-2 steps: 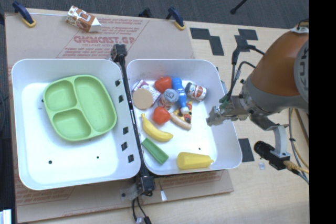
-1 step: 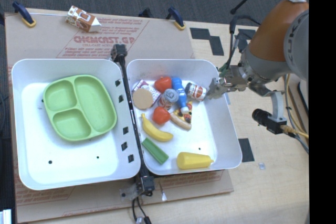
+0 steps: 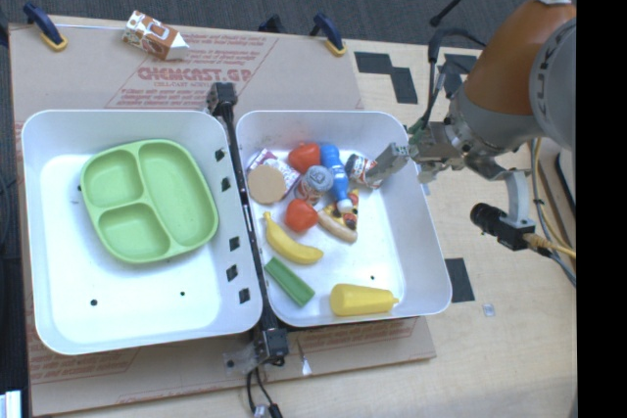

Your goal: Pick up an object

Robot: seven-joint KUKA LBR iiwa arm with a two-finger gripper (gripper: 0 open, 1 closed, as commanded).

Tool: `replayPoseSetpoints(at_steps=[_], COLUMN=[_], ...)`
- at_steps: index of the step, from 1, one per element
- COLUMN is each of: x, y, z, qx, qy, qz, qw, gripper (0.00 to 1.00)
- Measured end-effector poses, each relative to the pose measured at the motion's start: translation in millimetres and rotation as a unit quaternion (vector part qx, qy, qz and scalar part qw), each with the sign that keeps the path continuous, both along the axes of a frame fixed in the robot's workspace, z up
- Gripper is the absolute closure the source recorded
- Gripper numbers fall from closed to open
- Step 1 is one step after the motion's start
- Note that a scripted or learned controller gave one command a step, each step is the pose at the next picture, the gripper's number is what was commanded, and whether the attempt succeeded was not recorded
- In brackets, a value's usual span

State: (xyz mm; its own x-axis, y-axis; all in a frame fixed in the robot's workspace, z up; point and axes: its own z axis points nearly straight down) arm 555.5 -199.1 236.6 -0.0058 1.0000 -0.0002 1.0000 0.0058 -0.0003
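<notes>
The claw — grip unclear — hovers beside the can in the right bin.

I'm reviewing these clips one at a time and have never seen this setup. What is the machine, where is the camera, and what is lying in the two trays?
One fixed camera looks down at a slant on a bench. The grey arm with an orange band is a robot reaching in from the right; its gripper sits over the right bin, close to a small can. I cannot tell whether anything is held. That bin holds toy food: a banana, a green block, a yellow piece, a tomato. The left bin holds a green divided plate.
</notes>
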Motion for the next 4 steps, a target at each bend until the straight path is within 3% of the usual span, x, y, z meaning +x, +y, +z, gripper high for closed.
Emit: replayPoseSetpoints(at_steps=[1, 2, 3, 4], x=[-31.2, -30.6, -6.4, 82.0], y=[-11.6, -11.5, -12.3, -11.4], z=[-145.5, -135.1, -15.7, -7.4], qx=[0.0007, 0.0004, -0.0011, -0.0003], qy=[0.002, 0.002, -0.002, -0.001], qz=[0.000, 0.003, 0.000, 0.000], qw=[1.0000, 1.0000, 1.0000, 1.0000], gripper=[0.00, 1.00, 1.00, 1.00])
